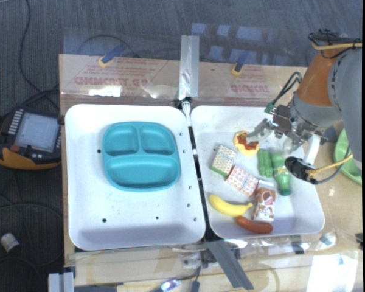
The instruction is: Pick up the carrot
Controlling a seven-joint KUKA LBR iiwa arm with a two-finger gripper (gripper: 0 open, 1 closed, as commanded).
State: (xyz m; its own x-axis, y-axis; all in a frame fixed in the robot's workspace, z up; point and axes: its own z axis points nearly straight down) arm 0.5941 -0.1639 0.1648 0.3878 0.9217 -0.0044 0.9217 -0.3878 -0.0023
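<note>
Carrot (253, 225) at right bin's (313, 221) front wall, long axis left-right; well apart from gripper (278, 135), fingers spread, holding nothing.

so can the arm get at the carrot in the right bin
Probably yes: the carrot lies uncovered near the bin's front wall, but a small carton and a banana press close beside it, and the gripper hangs farther back.

Scene evenly and brightly lit from above; glare is seen on white bins (73, 163); shadows faint; overall focus slightly soft.
</note>
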